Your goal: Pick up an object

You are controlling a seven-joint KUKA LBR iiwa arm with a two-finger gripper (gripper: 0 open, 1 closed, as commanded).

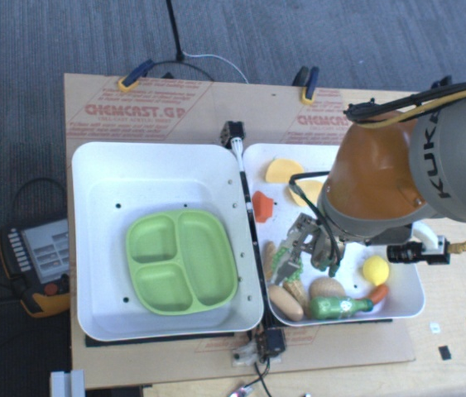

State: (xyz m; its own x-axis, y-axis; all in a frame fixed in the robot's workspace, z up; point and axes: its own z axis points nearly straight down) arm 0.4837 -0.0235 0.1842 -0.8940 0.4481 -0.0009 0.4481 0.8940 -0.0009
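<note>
While I am watching from above, the grey arm [444, 160] with its orange band [373, 176] is reaching in from the right and hanging over the right-hand white bin [405, 304]. Its jaws [303, 251] are pointing down toward the left half of that bin, and I am seeing the metal fingers [292, 246] spread somewhat apart, though I cannot tell from this slant whether anything is sitting between them. Just under and beside the jaws, something small and green [283, 265] is lying, touching or very near the fingertips; I cannot make out which.

Around the jaws the bin is holding a scatter of toy food. A tan bread-like piece [286, 302] is lying near the front rim, with a green bottle-shaped piece [336, 308] lying on its side just beside it and a brown rounded piece [326, 288] right behind that. A yellow lemon-like ball [375, 270] is sitting toward the right, and a small orange carrot-like piece [378, 294] is lying just in front of it. Further back, an orange-red piece [262, 206] is resting near the dividing wall, and a pale yellow slice [283, 171] is lying at the back, partly hidden by the arm.

Left of the divider, the other white bin [100, 180] is carrying a light green divided plate [182, 260] with three compartments. Both bins are sitting on the brown board counter [133, 106]
</note>
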